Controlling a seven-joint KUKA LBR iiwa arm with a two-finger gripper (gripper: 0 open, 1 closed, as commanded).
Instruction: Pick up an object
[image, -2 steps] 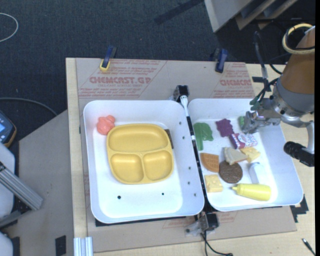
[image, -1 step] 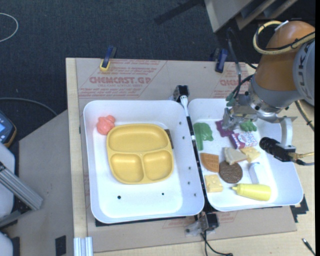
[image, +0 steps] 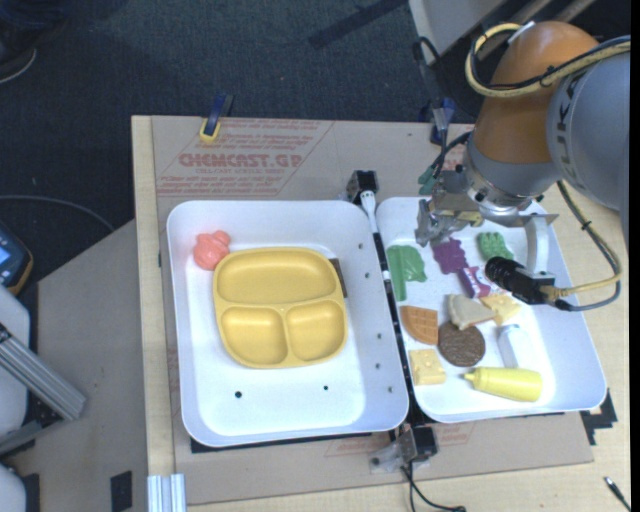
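Observation:
My gripper hangs below the grey and orange arm over the far part of the right bin. Just in front of it lies a purple toy, close under the tip; whether they touch I cannot tell. A green leafy toy lies to its left and a small green piece to its right. Nearer the front are a waffle, a brown round cookie, a cheese wedge, a bread slice and a yellow squeeze bottle.
The left bin holds a yellow divided plate and a pink toy at its far left corner. A black cable-mounted part of the arm hangs over the right bin. A ridge separates the bins.

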